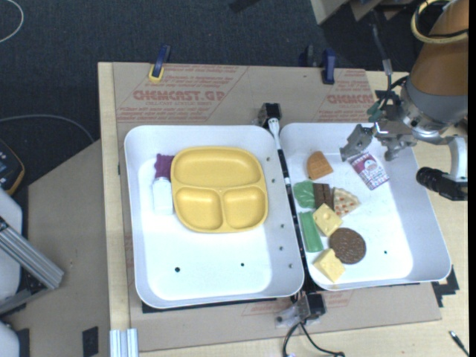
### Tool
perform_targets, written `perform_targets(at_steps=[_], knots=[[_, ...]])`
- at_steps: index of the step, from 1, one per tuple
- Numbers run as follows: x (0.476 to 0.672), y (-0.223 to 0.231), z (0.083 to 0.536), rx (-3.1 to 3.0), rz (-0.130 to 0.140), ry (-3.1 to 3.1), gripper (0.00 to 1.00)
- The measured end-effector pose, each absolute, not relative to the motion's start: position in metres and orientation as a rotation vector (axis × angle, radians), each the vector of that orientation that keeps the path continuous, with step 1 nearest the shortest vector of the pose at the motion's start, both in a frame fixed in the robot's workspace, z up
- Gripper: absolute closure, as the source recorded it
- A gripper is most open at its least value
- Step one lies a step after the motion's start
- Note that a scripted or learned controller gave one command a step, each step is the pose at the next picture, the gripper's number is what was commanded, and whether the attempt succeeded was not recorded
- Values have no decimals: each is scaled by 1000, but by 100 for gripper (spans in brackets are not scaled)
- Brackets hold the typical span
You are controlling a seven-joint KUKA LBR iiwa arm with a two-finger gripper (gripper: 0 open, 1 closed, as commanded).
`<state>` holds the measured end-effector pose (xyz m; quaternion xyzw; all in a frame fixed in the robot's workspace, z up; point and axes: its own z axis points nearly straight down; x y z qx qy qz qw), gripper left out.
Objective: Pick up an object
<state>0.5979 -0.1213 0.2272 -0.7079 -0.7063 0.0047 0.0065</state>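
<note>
Cheese wedge (pixel 330 265) lies lowest in the right bin (pixel 416 229) — gripper (pixel 375 141) hovers above a maroon packet (pixel 370 168), fingers seemingly spread, holding nothing.

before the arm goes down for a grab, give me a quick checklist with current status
1. Gripper above the right bin: ok.
2. Holding nothing yet: ok, no item sits between its fingers.
3. Finger opening: cannot tell.
4. Target below: not ok, the maroon packet lies just beside it, not directly under.
5. Crowding: not ok for the left-side cluster; cheese wedge, brown cookie and pizza slice touch or nearly touch.
6. Left bin: the yellow tray is far from the gripper: ok.
</note>
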Motion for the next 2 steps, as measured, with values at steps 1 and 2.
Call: perform_targets(at_steps=[1, 2], knots=[[600, -121, 235, -2220, 0, -2220, 0], [592, -118, 174, -2216, 7, -2216, 0]])
